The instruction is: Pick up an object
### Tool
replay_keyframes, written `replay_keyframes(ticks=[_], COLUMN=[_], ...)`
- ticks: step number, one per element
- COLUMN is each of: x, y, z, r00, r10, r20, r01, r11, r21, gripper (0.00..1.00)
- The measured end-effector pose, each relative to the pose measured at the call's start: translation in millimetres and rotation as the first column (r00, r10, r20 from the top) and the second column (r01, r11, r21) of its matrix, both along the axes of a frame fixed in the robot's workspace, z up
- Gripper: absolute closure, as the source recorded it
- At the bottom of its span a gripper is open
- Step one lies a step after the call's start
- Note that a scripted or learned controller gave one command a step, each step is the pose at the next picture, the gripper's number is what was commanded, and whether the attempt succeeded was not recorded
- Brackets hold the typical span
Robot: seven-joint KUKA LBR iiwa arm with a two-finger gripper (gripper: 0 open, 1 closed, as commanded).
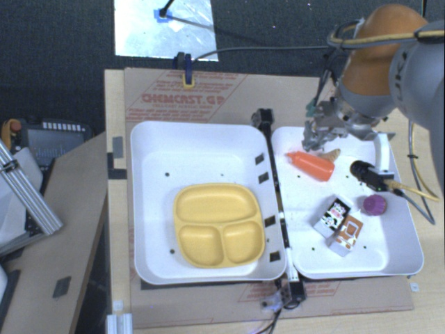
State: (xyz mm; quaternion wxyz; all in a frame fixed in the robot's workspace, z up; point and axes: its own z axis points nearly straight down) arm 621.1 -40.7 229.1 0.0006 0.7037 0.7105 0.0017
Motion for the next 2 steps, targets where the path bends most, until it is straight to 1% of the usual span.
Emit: replay_keyframes(ticks=[1,2], x=[1,2], y=[64,120], z=[2,-10], r00=[1.0,1.0], r10=[0.001,0.0], r20=[-0.001,-0.002], r01=[-0.001,0.0], r11=[1.0,1.0], r21=[0.0,0.0], gripper=[1.0,1.0])
